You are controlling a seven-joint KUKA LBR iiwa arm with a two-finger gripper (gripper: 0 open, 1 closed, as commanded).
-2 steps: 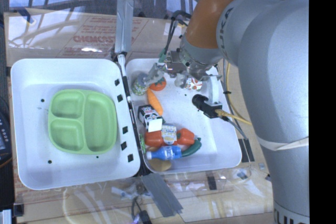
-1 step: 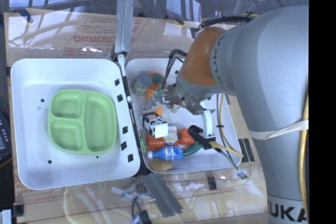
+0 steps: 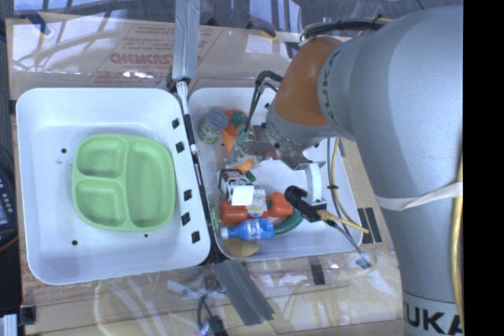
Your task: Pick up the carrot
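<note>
The carrot (image 3: 229,137) is a small orange piece with a green top, lying in the upper left part of the right bin (image 3: 335,241). My gripper (image 3: 252,144) reaches down from the grey and orange wrist just to the right of the carrot, close to it or touching it. The metal parts of the wrist cover the gripper tips. Another small orange bit (image 3: 244,165) shows just below the gripper.
A grey round object (image 3: 213,124) lies left of the carrot. Below are a white and black box (image 3: 239,186), a red-orange toy (image 3: 235,212), a blue bottle (image 3: 249,230), a green ring (image 3: 293,223) and a tan piece (image 3: 242,249). The left bin (image 3: 47,248) holds a green divided plate (image 3: 124,182).
</note>
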